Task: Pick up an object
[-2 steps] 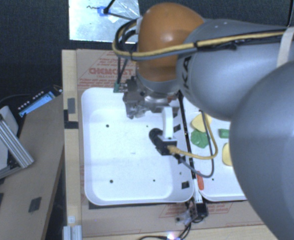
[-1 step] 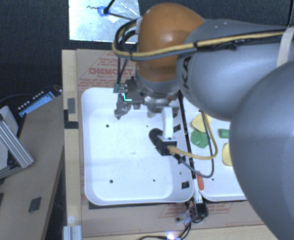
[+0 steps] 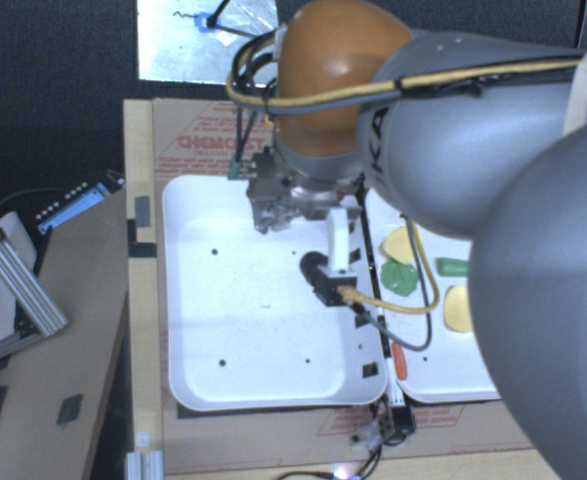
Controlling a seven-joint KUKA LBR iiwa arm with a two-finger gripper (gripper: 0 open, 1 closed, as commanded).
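Your tool (image 3: 271, 206) hangs over the back of the left bin (image 3: 198, 368), wide or narrow you cannot tell, so I think you are only reaching, and next you need to go to the green thing (image 3: 400, 279) and yellow thing (image 3: 401, 244) in the right bin (image 3: 443, 386).

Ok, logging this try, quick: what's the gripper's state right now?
Gripper: state cannot be told; it hangs over the white bin at the view's left.
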